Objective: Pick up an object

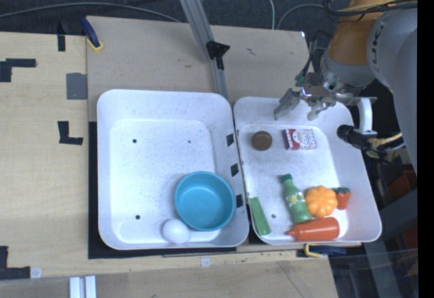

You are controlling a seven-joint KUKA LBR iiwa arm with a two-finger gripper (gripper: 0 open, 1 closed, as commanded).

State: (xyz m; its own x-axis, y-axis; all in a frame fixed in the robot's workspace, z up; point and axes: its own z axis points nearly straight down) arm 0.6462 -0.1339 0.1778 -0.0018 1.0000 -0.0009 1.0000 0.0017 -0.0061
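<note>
Over right bin's point(352, 174) far edge: gripper point(300, 108) hovers; fingers point(283, 107) spread, nothing between; carton point(300, 138) just below.

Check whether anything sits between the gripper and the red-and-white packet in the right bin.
Nothing visible stands in the way. The gripper hangs with its jaws spread over the far end of the right bin, and the red-and-white packet lies just below it in the view. The brown round piece sits apart, to the packet's side.

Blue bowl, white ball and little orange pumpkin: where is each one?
Blue bowl point(204, 200): camera view, inside bottom of the bowl.
White ball point(175, 230): camera view, middle of the ball.
Orange pumpkin point(321, 200): camera view, top of its body.
</note>
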